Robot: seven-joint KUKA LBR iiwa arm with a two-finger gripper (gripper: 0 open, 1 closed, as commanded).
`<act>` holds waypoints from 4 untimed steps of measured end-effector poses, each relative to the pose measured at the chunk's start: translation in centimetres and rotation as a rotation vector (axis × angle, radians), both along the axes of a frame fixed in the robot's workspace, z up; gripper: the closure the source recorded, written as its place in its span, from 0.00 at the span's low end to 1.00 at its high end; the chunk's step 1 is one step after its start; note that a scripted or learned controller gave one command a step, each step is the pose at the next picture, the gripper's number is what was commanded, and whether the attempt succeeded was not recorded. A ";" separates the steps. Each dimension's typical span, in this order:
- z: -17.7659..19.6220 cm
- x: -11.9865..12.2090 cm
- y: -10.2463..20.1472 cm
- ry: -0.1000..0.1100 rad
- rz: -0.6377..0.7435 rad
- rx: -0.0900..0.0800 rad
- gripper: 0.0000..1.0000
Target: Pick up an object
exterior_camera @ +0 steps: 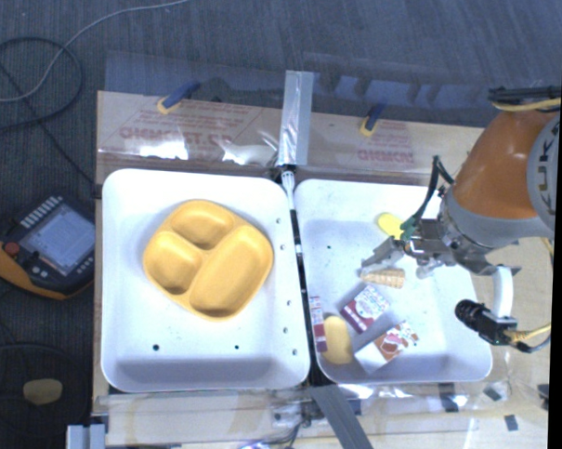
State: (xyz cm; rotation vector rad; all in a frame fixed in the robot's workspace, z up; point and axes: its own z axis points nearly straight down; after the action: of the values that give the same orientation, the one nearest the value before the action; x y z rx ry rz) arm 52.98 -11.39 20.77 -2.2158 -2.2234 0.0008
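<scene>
Pincer (398, 257) low in right bin (461, 366), grip state impossible to tell, tip touching or just above cone-shaped piece (385, 276) lying long axis left-right, small packets (367, 308) nearer, yellow divided tray (208, 258) in left bin.

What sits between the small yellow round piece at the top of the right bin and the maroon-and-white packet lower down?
In the camera view, a tan ridged cone-shaped piece lies between the small yellow round piece and the maroon-and-white packet, beside the gripper.
</scene>
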 end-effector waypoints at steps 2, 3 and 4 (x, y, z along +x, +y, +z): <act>-10.6 -0.1 -2.7 -0.011 0.055 -0.002 1.00; -10.6 -0.2 -2.7 -0.011 0.056 -0.002 0.00; -11.7 6.0 -1.2 -0.012 -0.048 -0.005 0.00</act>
State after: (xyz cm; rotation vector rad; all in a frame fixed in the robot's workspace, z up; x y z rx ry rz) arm 59.01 -12.61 9.03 -2.2772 -2.1773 -0.0072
